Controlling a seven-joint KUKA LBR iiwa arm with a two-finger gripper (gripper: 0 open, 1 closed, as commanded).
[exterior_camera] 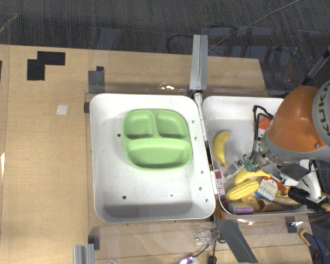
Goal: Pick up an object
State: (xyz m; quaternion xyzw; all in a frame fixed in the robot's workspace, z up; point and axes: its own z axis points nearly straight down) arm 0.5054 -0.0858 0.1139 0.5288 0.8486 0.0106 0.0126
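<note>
- Reaching in from the right, the arm (305,122) hangs low over the right bin (236,106), its orange band and grey wrist covering much of that bin's right half.
- The gripper (257,161) sits at the lower end of the wrist, down among the clutter; whether it is wide or narrow I cannot tell, since the wrist hides most of it from above.
- Nothing can be seen held by the gripper, so I judge the pick as not yet made.
- Candidates for the task all lie in the right bin: a single banana (221,146) lies by itself near the bin's left wall, apart from the rest.
- A bunch of yellow bananas (245,186) lies in the bin's near part, just beside and below the gripper, touching a small printed packet (268,190).
- A purple bar (242,208) rests against the near wall, and other small items are piled under the arm, too jumbled to name.
- The left bin (107,164) holds a green divided plate (155,138), lying flat in its far half, well apart from the arm.
- Both bins rest on the wooden tabletop (38,164).
- My judgement: the approach looks done and the arm is at grasp height near the yellow bunch; closing on something, lifting it clear of the pile and showing it held are all left.
- The crowding round the bunch could let a neighbour get nudged or the grasp slip.
</note>
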